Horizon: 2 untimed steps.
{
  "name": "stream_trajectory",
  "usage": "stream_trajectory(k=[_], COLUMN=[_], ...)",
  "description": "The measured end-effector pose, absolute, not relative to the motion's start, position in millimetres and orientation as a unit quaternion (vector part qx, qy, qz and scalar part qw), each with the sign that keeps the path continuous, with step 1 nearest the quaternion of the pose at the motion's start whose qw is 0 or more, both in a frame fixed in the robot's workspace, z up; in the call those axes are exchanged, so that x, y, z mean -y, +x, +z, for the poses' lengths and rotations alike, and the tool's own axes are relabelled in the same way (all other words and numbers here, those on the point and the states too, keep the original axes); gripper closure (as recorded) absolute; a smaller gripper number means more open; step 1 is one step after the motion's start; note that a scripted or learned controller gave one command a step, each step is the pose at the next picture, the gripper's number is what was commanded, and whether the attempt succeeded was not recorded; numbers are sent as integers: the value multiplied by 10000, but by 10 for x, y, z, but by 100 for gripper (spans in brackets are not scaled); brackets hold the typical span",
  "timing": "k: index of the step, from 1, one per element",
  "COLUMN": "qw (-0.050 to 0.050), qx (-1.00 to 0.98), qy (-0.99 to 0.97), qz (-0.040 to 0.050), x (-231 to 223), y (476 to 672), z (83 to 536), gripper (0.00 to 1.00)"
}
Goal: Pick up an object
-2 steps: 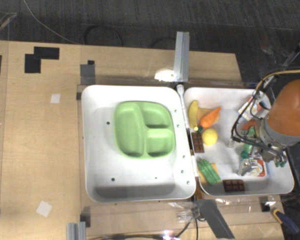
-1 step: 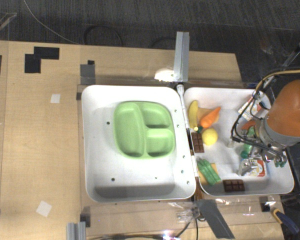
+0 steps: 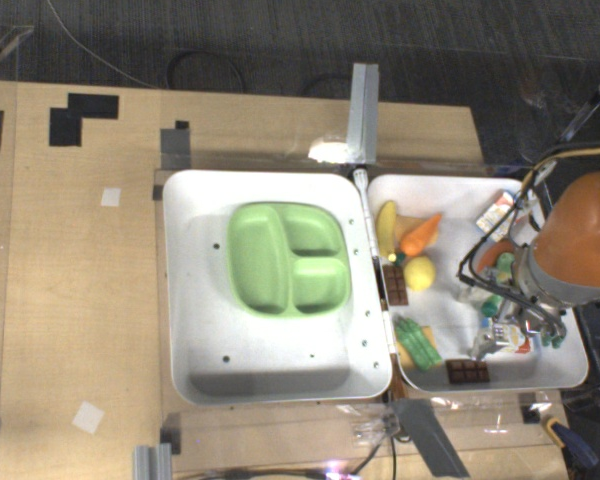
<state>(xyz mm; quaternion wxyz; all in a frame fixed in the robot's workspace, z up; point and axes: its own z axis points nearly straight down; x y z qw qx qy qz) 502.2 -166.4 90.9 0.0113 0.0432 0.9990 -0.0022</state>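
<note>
My gripper (image 3: pixel 493 342) reaches down into the right bin (image 3: pixel 570 376) near its front right corner, below the orange band of the arm (image 3: pixel 580 240). It hangs over a small heap of colourful items (image 3: pixel 520 340), partly hidden by the wrist. A brown chocolate bar (image 3: pixel 467 372) lies just left of and in front of the gripper. Further left in the same bin are a banana (image 3: pixel 386 224), a carrot (image 3: pixel 420 234), a lemon (image 3: pixel 418 272), a second chocolate bar (image 3: pixel 395 285) and a green and yellow item (image 3: pixel 417 341).
A white and red packet (image 3: pixel 495 214) and a red-orange item (image 3: pixel 492 256) lie at the back right of the right bin, beside black cables. The left bin (image 3: pixel 195 368) holds a green divided plate (image 3: pixel 286 258). A metal post (image 3: pixel 363 118) stands behind the bins.
</note>
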Motion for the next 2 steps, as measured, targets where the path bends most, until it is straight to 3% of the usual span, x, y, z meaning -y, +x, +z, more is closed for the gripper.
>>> stream_trajectory(k=[1,2], qw=[117,146], qx=[-9974,-9810], qy=[714,-1932], qz=[-28,-54], x=[1449,1217], y=[4935,4984], z=[913,922], gripper=[0,0])
